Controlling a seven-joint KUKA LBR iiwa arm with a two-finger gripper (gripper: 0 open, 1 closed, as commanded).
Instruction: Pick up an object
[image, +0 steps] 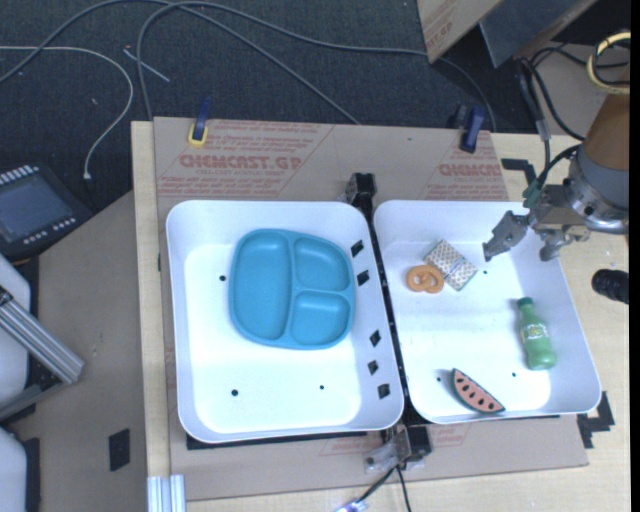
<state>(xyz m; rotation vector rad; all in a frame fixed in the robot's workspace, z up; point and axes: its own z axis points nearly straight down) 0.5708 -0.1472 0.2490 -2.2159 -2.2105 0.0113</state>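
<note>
- While the gripper hangs over the upper right part of the right bin, its two dark fingers are spread apart with nothing between them; one fingertip points down and left, toward the bin's middle.
- The arm comes in from the right edge, its orange band at the top right corner above the grey wrist.
- Nearest the pincer lies a small checkered packet, just to the left of the left fingertip and slightly lower, apart from it.
- An orange ring-shaped pretzel lies touching the packet's left side, farther from the pincer.
- A green bottle lies on its side below the pincer, near the bin's right wall, its cap end pointing up toward the gripper yet well apart from it.
- A watermelon slice rests near the bin's lower edge, the farthest of the four things from the pincer.
- The left bin holds a blue divided plate, lying flat in its upper middle, well apart from the arm.
- Both bins sit side by side on a cardboard sheet held by blue clamps at its top edge.
</note>
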